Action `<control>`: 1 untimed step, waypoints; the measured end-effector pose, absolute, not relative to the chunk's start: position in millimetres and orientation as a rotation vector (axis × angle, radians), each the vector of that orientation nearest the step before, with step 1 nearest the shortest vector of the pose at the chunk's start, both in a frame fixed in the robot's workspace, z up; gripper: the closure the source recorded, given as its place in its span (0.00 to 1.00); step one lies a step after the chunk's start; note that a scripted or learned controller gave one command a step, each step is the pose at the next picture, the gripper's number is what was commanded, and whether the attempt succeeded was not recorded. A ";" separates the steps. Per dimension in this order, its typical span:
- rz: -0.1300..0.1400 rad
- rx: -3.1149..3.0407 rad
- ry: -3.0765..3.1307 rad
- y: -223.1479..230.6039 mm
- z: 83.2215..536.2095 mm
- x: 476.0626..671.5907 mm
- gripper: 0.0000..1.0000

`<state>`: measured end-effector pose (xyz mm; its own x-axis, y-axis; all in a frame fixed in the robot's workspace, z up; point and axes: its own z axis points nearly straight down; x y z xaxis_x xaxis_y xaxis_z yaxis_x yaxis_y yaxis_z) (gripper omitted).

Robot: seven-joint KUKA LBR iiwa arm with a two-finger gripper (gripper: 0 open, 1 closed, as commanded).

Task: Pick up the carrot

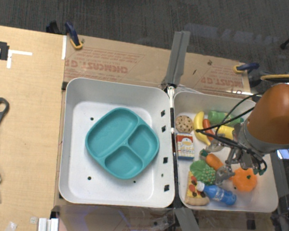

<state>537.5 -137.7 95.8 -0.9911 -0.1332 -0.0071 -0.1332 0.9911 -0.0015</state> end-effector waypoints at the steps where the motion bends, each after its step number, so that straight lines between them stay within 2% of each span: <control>1: -0.002 -0.184 3.128 -113.8 95.7 539.5 0.00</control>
<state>539.5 -113.8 95.7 -0.9931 -0.1170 -0.0078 -0.1170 0.9931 -0.0015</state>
